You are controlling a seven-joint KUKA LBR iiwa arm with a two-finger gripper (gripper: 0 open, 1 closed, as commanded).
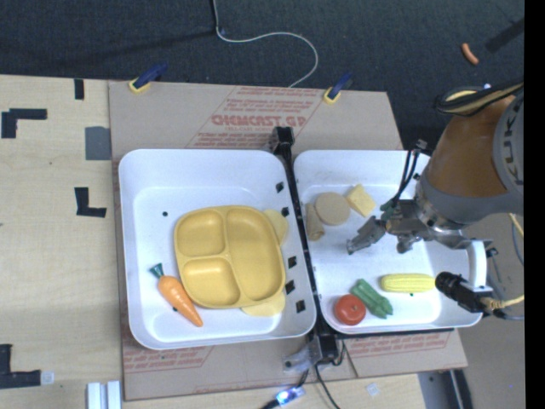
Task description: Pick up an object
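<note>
My gripper [381, 239] hangs over the middle of the right bin [336, 164], its two fingers spread apart with nothing between them. One fingertip [354, 244] points left and down, the other sits near the wrist. Below it lie a yellow corn cob [407, 283], a green pepper-like piece [372, 297] and a red tomato [349, 310]. To the upper left of the gripper rest a tan round piece [330, 209] and a pale yellow cheese wedge [360, 200].
The left bin [140, 228] holds a yellow divided plate [228, 256] and an orange carrot [179, 298] at its lower left. A black divider [294, 220] separates the bins. The arm's orange band [468, 152] rises on the right. A white cable [264, 37] lies behind the bench.
</note>
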